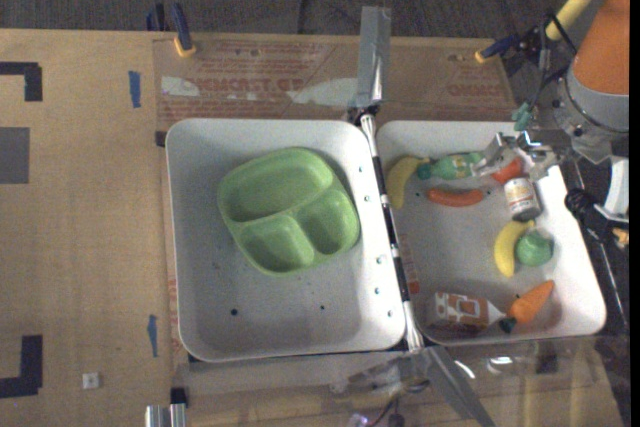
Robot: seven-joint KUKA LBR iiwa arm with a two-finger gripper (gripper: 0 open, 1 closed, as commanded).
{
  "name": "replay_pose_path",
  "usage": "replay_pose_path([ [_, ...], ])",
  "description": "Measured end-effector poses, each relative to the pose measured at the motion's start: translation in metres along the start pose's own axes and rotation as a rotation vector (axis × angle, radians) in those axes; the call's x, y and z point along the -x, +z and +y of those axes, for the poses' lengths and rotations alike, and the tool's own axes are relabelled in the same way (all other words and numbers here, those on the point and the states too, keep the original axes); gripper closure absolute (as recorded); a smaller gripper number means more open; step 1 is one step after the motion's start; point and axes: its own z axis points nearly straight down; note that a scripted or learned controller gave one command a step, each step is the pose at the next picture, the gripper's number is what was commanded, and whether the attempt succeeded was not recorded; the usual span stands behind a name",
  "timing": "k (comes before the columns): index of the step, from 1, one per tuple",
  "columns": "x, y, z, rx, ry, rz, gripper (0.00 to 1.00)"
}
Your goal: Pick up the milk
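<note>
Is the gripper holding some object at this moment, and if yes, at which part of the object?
It cannot be told. The gripper is low over the right bin, near the green bottle; the milk lies apart, untouched.

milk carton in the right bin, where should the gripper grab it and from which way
Grip the milk carton across its short width at mid-body, coming straight down. It lies flat on its side near the right bin's front wall, long axis left-right, so its long sides look reachable.
</note>
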Motion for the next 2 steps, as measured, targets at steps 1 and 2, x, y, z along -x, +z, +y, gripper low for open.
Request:
replay_pose_path([
  [1, -0.047, -0.09, -0.013, 0.002, 0.057, -0.001, 0.0],
  [2, -0.087, -0.155, 0.0, 0.003, 0.315, -0.001, 0.0],
])
